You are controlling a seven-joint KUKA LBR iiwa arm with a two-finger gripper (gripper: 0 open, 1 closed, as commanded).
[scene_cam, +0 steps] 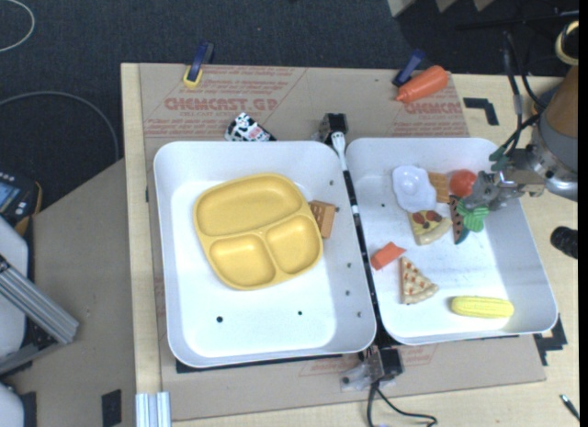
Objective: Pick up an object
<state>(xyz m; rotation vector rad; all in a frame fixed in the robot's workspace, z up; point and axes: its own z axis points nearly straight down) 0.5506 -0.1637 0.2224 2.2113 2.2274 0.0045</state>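
Observation:
My gripper (465,212) hangs low over the right bin (524,260), near its right wall, with the arm coming in from the right. It is right at a small green toy (475,221) and a red tomato-like piece (463,180); whether it holds either is unclear. Also in this bin are a white lump (410,183), an orange piece (441,185), a pizza slice (427,226), a red-orange wedge (388,254), a second pizza slice (415,284) and a yellow corn cob (480,306).
The left bin (184,315) holds a yellow divided plate (257,230) with a brown block (322,218) beside its right edge. On the board behind the bins lie an orange carrot (423,84), a black-and-white toy (248,129) and a blue-yellow clamp (196,65).

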